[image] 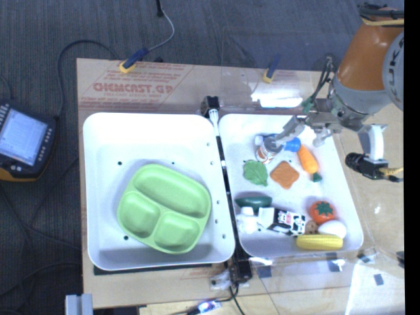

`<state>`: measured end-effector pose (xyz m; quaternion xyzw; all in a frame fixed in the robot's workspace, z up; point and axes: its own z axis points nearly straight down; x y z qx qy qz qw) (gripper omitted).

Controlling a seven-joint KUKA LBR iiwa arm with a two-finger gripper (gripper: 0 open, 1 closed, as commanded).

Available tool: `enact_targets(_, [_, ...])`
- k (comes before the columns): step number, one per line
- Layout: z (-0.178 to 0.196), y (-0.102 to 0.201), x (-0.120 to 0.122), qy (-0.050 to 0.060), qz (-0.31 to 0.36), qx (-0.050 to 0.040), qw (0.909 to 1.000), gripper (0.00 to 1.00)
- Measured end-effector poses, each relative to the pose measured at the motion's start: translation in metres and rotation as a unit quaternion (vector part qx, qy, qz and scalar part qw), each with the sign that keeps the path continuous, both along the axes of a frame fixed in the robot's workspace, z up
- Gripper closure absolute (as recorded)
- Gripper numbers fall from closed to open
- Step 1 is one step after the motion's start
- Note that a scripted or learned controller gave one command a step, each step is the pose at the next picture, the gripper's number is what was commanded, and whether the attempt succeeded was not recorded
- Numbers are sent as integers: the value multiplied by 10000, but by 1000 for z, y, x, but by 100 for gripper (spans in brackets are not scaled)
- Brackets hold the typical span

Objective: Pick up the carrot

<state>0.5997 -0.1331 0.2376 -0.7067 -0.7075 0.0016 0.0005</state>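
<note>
The carrot [308,159], orange with a small green tip, lies at a slant in the upper right part of the right bin [350,202]. My gripper [300,136] hangs just above the carrot's upper end, at the end of the grey and orange arm coming in from the right. Its fingers look spread and open, one grey finger [281,134] reaching left over a blue piece [292,145] and the other [322,135] to the right. Nothing sits between them.
The right bin also holds a red-and-white can [264,151], a green leafy toy [256,172], an orange square [285,174], a tomato [322,210], a white egg [331,228], a yellow piece [319,242] and a dark green piece [253,201]. A green divided plate [164,205] lies in the left bin.
</note>
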Motion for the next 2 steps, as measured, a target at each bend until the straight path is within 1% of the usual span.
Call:
enact_targets(1, [-141, -30, -18, -38, 27, -14, 10000, 0])
enact_targets(2, [-146, -46, -18, -63, -527, 30, 9986, 0])
